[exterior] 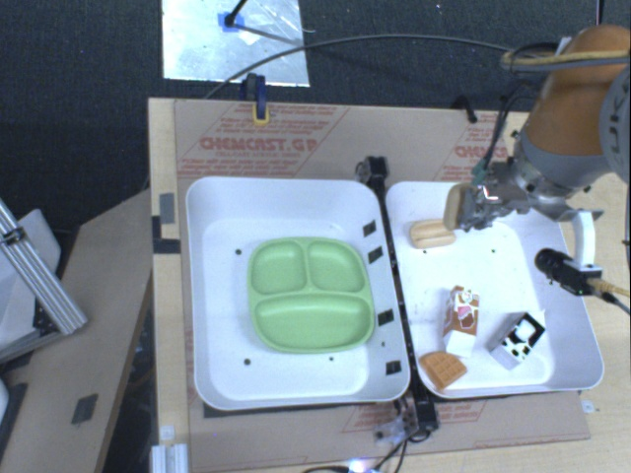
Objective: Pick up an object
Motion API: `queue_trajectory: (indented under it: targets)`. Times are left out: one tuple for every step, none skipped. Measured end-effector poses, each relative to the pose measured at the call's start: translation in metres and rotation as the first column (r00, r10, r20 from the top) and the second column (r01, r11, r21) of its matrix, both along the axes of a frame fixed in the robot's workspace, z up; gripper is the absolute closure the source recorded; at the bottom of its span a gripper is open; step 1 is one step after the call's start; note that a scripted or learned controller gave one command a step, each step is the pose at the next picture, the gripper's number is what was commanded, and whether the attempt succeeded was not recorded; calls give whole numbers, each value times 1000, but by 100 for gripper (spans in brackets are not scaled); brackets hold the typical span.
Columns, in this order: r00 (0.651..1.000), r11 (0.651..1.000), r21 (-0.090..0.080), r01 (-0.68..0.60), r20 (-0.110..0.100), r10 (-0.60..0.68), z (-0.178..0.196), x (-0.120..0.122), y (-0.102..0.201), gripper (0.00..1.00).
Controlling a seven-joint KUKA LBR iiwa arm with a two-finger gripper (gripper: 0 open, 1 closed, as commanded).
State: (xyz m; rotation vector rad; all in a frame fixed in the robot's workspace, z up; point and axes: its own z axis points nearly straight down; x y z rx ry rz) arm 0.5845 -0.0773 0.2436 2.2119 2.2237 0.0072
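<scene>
Camera view has my end effector (463, 208) hanging over the top-left part of the right bin (572, 363). It's just above a tan bread-roll thing (432, 234), which lies flat with its long axis running left-right, close to the bin's left wall. Can't tell if my end effector is wide or narrow. Further down are a small carton (461, 320), a waffle piece (443, 369) and a black-and-white box (517, 341). Left bin (212, 264) holds a green divided plate (312, 294).

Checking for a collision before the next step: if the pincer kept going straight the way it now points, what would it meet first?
Probably the tan bread-like piece in the right bin: the pincer points leftward and down, just above it. Depth is unclear from this slanted view, so it may already be close to touching.
</scene>
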Motion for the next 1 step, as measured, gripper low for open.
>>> queue_trajectory:
  targets:
    - [1000, 1000, 2, -3, -6, 3, 0, -11, 42, 100]
